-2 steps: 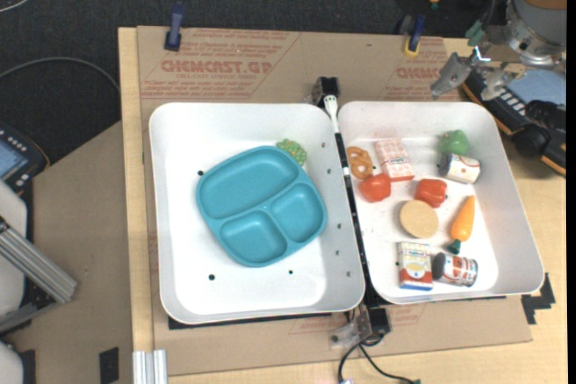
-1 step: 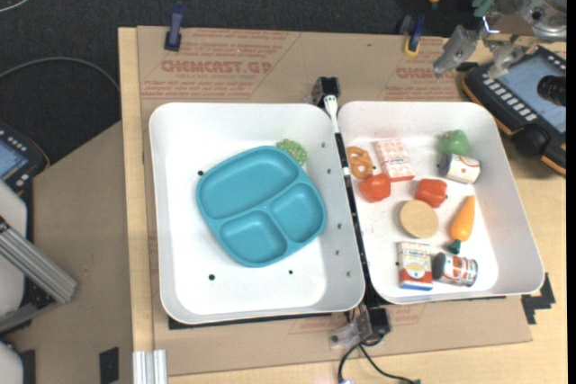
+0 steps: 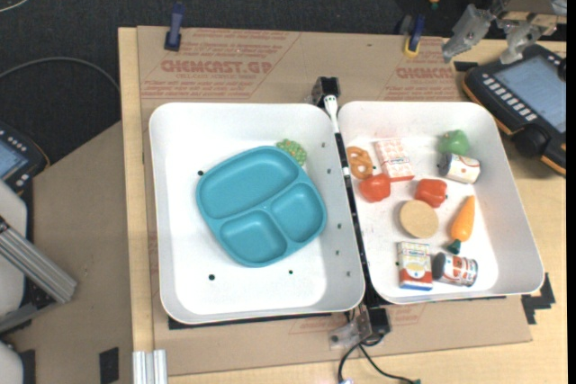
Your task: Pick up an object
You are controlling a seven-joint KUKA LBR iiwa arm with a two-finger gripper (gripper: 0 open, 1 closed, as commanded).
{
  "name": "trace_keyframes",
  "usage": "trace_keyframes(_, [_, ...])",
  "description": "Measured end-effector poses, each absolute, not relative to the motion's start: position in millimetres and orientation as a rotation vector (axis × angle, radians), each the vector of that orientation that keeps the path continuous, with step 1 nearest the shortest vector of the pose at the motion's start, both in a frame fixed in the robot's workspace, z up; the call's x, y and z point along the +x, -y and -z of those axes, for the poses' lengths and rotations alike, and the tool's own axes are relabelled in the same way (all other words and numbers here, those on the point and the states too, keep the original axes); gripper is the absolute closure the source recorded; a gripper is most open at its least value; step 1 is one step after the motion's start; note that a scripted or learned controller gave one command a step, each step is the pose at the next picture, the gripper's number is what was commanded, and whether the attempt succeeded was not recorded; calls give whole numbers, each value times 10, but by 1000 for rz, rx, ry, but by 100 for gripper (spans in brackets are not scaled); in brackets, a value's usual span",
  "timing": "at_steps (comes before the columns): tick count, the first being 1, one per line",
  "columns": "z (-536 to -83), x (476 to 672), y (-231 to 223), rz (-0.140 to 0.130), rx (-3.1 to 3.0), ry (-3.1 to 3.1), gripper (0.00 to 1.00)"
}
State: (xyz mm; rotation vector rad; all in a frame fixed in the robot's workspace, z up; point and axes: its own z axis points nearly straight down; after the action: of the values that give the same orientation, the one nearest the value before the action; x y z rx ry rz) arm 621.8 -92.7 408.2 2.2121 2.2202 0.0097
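Observation:
The right bin holds several toy foods: a pretzel, a pink-and-white box, a green pepper, a white carton, a tomato, a red pepper, a tan round biscuit, a carrot, a juice box and a can. My gripper hangs beyond the bin's far right corner, high over the bench. It is open, and nothing is between its fingers.
The left bin holds a teal divided plate with a small green leafy toy at its far edge. A black pendant with a screen lies right of the bins. Clamps grip the board's far edge.

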Motion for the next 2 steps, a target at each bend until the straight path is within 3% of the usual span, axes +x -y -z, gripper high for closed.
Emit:
trace_keyframes(1, [-5011, 6066, 456, -16, 2207, -2222, 0])
trace_keyframes(2, [-3418, 5723, 657, 18, 2235, -2227, 0])
